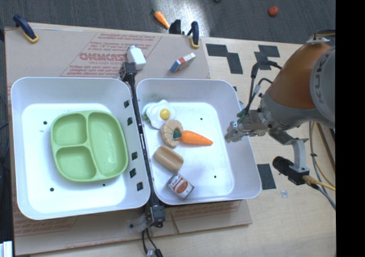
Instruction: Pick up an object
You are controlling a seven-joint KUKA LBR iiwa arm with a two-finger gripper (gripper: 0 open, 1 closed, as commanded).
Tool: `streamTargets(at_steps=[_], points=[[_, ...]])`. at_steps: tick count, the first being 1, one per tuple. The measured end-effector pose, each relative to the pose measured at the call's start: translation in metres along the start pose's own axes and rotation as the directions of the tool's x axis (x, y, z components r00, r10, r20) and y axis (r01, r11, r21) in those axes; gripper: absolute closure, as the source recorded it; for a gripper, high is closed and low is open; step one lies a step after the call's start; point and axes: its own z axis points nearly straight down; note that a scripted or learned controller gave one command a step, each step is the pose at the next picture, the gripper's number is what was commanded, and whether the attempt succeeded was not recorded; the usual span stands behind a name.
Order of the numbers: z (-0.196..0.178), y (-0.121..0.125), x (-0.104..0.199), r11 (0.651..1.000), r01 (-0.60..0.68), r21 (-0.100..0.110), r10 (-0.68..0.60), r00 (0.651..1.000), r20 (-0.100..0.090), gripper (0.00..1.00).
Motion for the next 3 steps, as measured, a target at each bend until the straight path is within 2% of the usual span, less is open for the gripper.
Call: streamTargets(at_steps=[1,3], points=[[-0.008,0.052,0.000,1.000,-0.001,-0.003,0.001,1.000,0.000,1.00],[-0.028,0.053,0.000,1.000,0.008,-0.004,-0.008,1.000,0.000,1.00]])
